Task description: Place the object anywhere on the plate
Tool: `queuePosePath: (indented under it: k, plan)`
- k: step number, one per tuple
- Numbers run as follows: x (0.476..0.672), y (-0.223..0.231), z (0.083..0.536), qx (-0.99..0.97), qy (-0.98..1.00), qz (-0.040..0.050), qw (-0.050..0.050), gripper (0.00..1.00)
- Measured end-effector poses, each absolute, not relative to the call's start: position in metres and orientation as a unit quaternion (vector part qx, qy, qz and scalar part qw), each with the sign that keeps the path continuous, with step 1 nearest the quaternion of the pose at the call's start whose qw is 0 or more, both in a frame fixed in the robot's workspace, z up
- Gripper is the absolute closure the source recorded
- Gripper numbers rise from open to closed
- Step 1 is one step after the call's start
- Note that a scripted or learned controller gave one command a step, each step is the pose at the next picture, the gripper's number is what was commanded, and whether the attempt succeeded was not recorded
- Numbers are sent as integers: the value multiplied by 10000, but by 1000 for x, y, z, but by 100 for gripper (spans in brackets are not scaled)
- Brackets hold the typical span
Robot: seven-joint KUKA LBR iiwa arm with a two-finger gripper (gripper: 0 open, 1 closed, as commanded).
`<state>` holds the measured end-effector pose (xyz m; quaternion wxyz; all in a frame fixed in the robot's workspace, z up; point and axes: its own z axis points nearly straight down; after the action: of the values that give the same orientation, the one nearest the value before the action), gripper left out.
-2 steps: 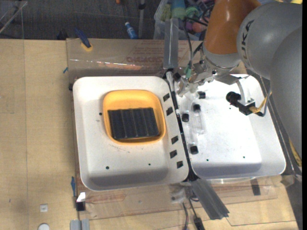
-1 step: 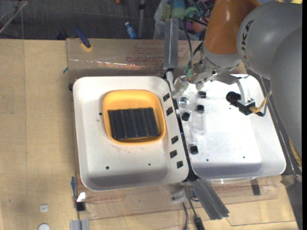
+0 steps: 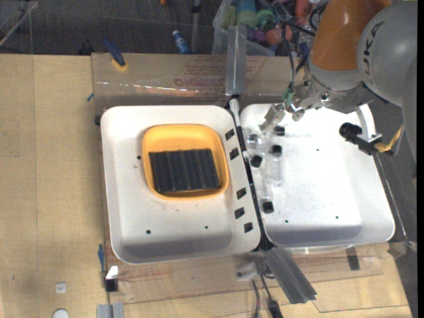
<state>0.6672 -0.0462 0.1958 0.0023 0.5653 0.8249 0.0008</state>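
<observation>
Gripper: the gripper (image 3: pixel 281 111) hangs over the far left corner of the right bin (image 3: pixel 331 204), well apart from the plate. Nothing is seen in its grasp. Whether it is apart or together I cannot tell, as its tip is small and mixed with glare.
Bench: the bench (image 3: pixel 46 177) is pale wood and bears both bins side by side.
Left bin: the left bin (image 3: pixel 126 234) is shallow and white, bare along its near side, with the plate in its far half.
Right bin: a few small dark pieces (image 3: pixel 267 205) lie along its left side, near the wall between the bins. What they are is too small to tell.
Plate: the plate (image 3: pixel 179 132) is orange-yellow with rounded corners and a raised rim, and sits flat on the bin floor.
Object: the dark ribbed block (image 3: pixel 184 170) lies flat on the plate, inside the rim, toward its near side. A strip of bare plate shows on the far side.
Look of the object: rectangular and low, near black, with ridges running near to far across its top. It looks stiff and stable and unlikely to roll.
Progress: judging from how things lie, the placing looks done, since the block rests wholly on the plate and the gripper is apart from it.
Left to do: probably nothing but drawing clear.
Arm: the arm (image 3: pixel 397 52) comes in from the far right, its orange band (image 3: pixel 341 28) just above the wrist.
</observation>
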Motion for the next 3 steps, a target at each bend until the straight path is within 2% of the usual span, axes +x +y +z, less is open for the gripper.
queuePosePath:
  k: [1, 2, 3]
  plan:
    - [667, -113, 193, 4985, 8669, 7, 28, 0]
    - [668, -155, 233, 3788, 9255, 7, 40, 0]
    - [669, -156, 244, 3796, 9251, 25, 75, 100]
